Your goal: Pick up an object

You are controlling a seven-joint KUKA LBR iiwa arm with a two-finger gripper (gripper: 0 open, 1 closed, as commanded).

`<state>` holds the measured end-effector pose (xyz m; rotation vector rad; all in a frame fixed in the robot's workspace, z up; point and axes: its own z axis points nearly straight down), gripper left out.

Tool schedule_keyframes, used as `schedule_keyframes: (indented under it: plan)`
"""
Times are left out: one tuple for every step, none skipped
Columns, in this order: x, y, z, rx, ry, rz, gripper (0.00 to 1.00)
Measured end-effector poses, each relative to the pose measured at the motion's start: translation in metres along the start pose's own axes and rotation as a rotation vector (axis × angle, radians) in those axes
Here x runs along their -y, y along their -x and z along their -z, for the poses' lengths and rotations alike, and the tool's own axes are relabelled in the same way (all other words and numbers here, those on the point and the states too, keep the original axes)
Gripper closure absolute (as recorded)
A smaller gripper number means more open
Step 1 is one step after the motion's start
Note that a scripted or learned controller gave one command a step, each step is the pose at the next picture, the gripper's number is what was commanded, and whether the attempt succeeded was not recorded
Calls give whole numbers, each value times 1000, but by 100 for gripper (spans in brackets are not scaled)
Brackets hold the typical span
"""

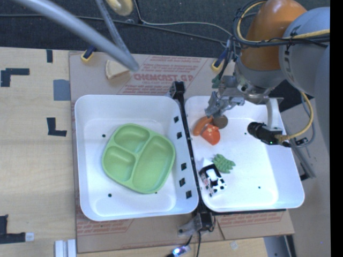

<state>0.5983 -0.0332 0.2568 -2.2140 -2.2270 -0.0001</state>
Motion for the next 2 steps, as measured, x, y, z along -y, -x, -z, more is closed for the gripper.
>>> schedule_keyframes:
  plan:
    - [-9, -56, -10, 0, -1, 1, 100]
    - [-3, -110, -33, 1, -4, 0, 100]
